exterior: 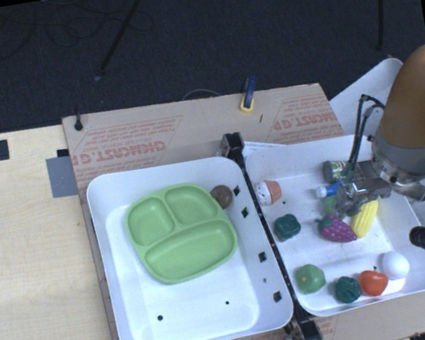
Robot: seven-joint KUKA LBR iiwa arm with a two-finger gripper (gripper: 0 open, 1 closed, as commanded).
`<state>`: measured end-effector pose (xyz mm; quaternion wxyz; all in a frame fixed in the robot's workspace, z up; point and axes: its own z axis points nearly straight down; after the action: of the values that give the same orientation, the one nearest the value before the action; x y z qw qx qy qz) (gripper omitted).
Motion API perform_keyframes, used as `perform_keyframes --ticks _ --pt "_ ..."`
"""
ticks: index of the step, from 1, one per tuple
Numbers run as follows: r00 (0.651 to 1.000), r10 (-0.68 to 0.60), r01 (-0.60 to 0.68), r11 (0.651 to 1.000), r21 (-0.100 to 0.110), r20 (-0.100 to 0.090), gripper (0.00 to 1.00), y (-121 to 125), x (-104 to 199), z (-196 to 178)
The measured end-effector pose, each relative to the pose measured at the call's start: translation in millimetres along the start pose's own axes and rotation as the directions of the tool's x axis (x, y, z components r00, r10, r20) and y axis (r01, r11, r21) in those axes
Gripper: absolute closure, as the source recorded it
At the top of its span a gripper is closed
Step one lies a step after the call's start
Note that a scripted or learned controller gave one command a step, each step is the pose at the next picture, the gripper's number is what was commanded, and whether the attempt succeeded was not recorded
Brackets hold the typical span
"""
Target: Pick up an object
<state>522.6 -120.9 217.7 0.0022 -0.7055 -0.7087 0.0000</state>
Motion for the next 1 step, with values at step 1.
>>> perform_keyframes --ticks 1 --pt "1.000 -0.001 0.001 1.000 -0.001 0.000 1.00 17.6 57.1 4.9"
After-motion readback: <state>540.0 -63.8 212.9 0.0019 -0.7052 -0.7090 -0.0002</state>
